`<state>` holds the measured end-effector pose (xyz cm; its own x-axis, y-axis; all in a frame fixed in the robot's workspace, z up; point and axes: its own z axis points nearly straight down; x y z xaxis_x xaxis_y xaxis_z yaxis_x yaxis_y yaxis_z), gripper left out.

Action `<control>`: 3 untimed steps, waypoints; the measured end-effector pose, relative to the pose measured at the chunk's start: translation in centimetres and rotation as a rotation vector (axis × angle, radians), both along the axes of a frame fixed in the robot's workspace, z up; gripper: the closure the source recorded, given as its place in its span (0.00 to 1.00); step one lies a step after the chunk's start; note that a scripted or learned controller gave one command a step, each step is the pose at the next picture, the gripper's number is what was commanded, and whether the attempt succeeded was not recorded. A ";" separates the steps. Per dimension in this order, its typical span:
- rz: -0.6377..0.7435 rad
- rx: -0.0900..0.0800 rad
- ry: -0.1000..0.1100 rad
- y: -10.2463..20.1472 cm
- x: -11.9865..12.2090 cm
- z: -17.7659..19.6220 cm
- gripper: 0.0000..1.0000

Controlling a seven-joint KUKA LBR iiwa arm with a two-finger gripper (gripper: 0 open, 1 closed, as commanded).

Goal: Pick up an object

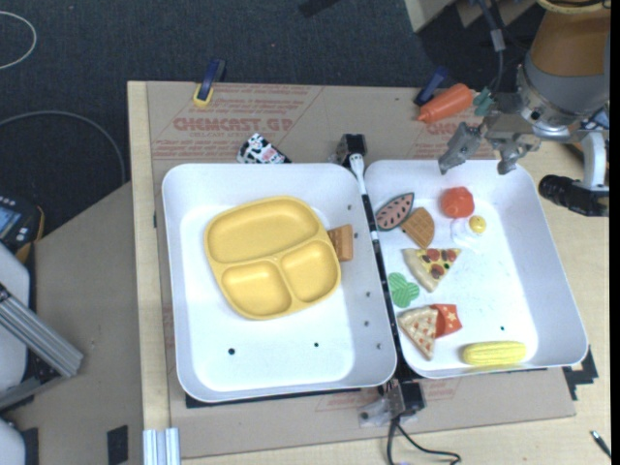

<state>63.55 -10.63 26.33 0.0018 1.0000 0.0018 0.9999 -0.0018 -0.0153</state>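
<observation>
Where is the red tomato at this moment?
The red tomato lies in the right bin, near its far edge, just above the fried egg and right of the cracker.

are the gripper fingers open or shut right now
Open. The gripper hangs over the right bin's far edge, its two fingers spread apart with nothing between them, above the tomato.

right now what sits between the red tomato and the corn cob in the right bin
In the camera view, a pizza slice lies between the red tomato and corn cob, with a smaller slice lower.
</observation>
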 end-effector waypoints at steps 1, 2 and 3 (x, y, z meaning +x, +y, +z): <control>0.002 -0.001 -0.014 0.0 0.2 0.8 0.00; 0.001 -0.001 -0.010 0.7 -0.4 -3.8 0.00; 0.001 0.000 -0.007 0.3 -0.6 -10.1 0.00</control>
